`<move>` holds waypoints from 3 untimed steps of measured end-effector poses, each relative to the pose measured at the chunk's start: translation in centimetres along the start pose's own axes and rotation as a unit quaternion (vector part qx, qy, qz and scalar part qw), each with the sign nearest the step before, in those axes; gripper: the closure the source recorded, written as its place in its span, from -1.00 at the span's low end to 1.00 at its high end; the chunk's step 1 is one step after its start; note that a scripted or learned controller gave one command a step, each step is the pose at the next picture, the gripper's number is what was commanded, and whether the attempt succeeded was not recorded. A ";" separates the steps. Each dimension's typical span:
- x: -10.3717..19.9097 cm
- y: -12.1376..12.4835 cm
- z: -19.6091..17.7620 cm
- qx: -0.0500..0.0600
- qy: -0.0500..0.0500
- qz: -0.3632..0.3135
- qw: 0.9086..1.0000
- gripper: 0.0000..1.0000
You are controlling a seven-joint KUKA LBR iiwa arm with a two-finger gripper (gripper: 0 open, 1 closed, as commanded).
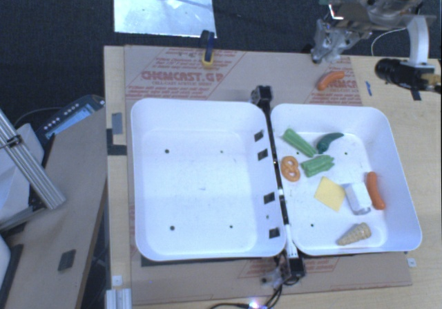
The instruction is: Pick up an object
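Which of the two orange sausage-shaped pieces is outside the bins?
The orange piece on the board behind the right bin, nearest the end effector. The other orange one lies inside that bin by its right wall.

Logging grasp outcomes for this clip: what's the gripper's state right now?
Gripper: cannot be told; it hangs above the bench behind the right bin, nothing visibly held.

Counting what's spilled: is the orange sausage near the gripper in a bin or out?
Out. The sausage lies on the board behind the right bin's rim, below the gripper.
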State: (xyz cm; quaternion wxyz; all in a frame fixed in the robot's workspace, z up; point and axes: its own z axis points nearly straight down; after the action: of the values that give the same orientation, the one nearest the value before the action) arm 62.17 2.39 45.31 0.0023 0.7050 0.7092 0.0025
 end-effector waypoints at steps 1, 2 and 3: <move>10.5 -7.8 8.9 0.009 0.001 -0.005 1.000 1.00; 21.9 -10.3 1.4 -0.001 0.004 -0.006 1.000 1.00; 21.1 -13.7 13.7 0.010 -0.003 0.003 1.000 1.00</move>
State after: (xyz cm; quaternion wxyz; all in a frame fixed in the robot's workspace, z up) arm 48.39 23.39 31.56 -0.0027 0.7068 0.7074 -0.0062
